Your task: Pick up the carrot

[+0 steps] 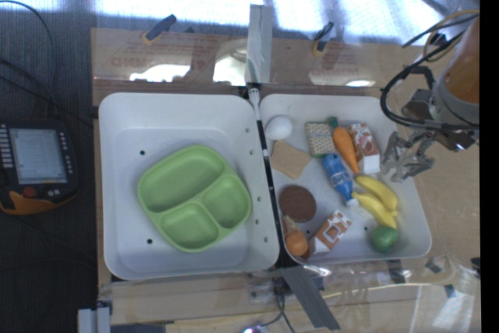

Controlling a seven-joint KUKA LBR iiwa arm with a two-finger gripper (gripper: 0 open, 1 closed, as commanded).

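Camera view, looking down at a slant on two shallow white bins set side by side on a bench. Left bin point(117, 168): it carries a green divided plate point(195, 197) near its middle. Right bin point(417, 234): it carries a scatter of toy food. The carrot point(345, 147), orange with a small green top, lies near the bin's far edge, right of centre, pointing toward the near edge. A small patterned packet point(318, 138) touches it on one side and a red and white carton point(365, 146) sits just beside it on the other. A blue bottle point(338, 178) lies just below it, with bananas point(376, 199) and a green lime point(383, 238) toward the near right corner.

The gripper point(405, 160) hangs over the right edge of this bin, near the carrot but apart from it, with the carton between them. Its fingers point(392, 161) appear spread, and nothing sits between them.

The task looks barely begun: the carrot rests untouched in the bin. Reaching over it, closing on it and lifting are all left to do.
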